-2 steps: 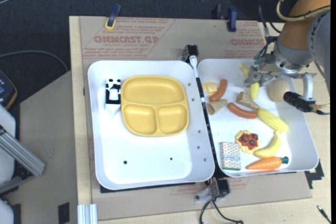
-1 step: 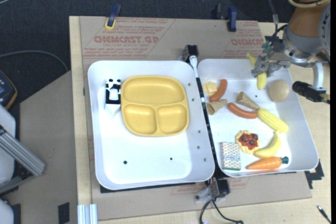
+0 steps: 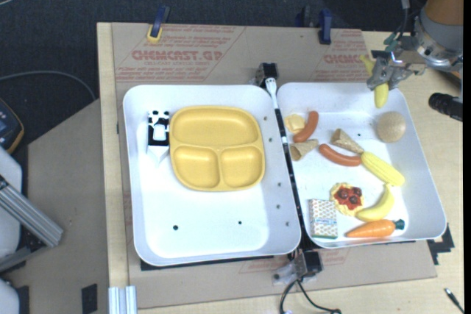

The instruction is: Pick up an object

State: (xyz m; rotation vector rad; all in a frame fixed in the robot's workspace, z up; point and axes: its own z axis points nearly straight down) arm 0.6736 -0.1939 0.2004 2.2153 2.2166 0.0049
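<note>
My gripper (image 3: 384, 79) hangs over the far right corner of the right bin (image 3: 434, 195). It is shut on a small yellow object (image 3: 380, 95), which sticks out below the fingers, lifted off the bin floor. Below it in the same bin lie a tan bun (image 3: 391, 126), two red sausages (image 3: 310, 126) (image 3: 340, 154), a corn cob (image 3: 381, 167), a banana (image 3: 377, 206), a carrot (image 3: 372, 229), a pizza piece (image 3: 346, 195) and a wafer packet (image 3: 322, 218).
The left bin (image 3: 147, 232) holds a yellow divided plate (image 3: 217, 145) and a small black-and-white object (image 3: 157, 130) at its far left. A tan wedge (image 3: 344, 139) and two small pale pieces (image 3: 295, 123) (image 3: 299, 151) lie near the right bin's left wall.
</note>
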